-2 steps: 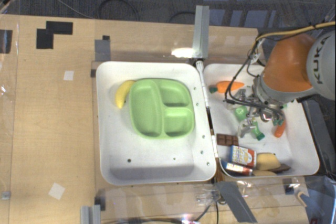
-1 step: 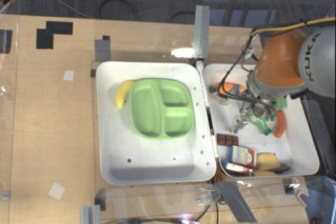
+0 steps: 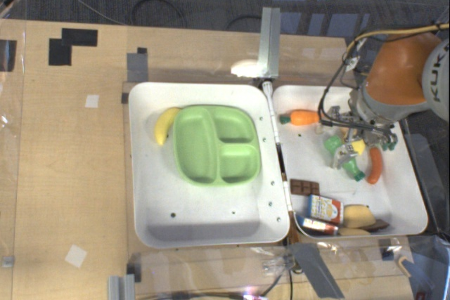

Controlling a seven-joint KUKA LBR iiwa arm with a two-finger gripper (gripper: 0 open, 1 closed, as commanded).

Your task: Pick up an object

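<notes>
My gripper (image 3: 349, 153) hangs over the right bin (image 3: 408, 218), among green pieces (image 3: 332, 145) beside a sausage (image 3: 375, 166); jaw state unclear.

Green divided plate (image 3: 214, 144) and banana (image 3: 164, 126) in left bin (image 3: 204, 230), pincer (image 3: 349, 151) over right bin (image 3: 411, 204) beside carrot (image 3: 304, 118)
</notes>
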